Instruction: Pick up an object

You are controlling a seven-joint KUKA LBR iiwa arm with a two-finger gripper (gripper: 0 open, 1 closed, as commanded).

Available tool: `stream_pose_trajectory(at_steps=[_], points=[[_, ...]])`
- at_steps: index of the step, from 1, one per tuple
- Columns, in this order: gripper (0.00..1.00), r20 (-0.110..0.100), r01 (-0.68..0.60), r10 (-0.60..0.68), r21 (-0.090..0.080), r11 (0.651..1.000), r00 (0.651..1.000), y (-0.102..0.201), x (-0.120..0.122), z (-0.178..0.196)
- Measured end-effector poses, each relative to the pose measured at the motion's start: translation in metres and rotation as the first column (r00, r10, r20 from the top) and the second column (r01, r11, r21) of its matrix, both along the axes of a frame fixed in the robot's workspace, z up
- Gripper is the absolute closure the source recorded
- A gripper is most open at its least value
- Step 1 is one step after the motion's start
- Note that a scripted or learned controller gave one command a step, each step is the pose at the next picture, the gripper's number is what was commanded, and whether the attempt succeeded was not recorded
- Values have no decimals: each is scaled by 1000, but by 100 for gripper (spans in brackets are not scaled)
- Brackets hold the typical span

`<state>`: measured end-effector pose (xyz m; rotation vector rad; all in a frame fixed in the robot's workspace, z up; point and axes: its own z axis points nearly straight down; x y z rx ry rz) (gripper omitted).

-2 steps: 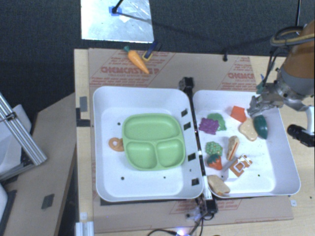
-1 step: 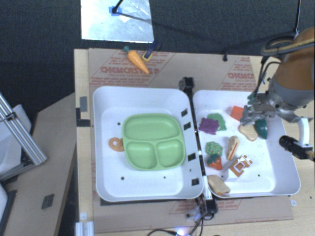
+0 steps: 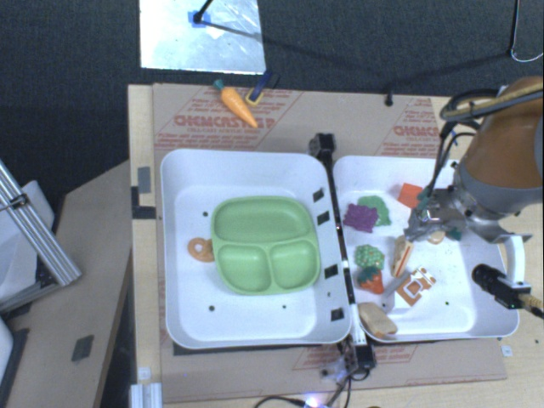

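Observation:
My gripper (image 3: 422, 225) hangs low over the right bin (image 3: 484, 317), near its middle, on the grey arm that comes in from the right. Just below-left of it lies a hot-dog-like piece (image 3: 400, 254). An orange block (image 3: 410, 195) sits just above-left of it. Further left are a purple piece (image 3: 360, 218) with a green leafy piece (image 3: 376, 205) behind it, a broccoli (image 3: 368, 255) and a red-orange piece (image 3: 372, 282). An orange-and-white pretzel shape (image 3: 415, 286) and a tan bread roll (image 3: 377, 320) lie toward the front. Nothing shows held in the gripper.
The left bin (image 3: 183, 313) holds a green divided plate (image 3: 264, 243) and a small tan ring (image 3: 201, 250). A toy carrot (image 3: 238, 106) lies on the cardboard behind the bins. A black divider (image 3: 333, 228) runs between the bins.

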<state>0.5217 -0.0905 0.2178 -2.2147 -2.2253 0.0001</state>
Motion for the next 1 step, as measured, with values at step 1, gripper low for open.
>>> stream_pose_trajectory(at_steps=[1], points=[[100, 1, -1, 1, 0, 1000, 1000, 28, -26, -2]])
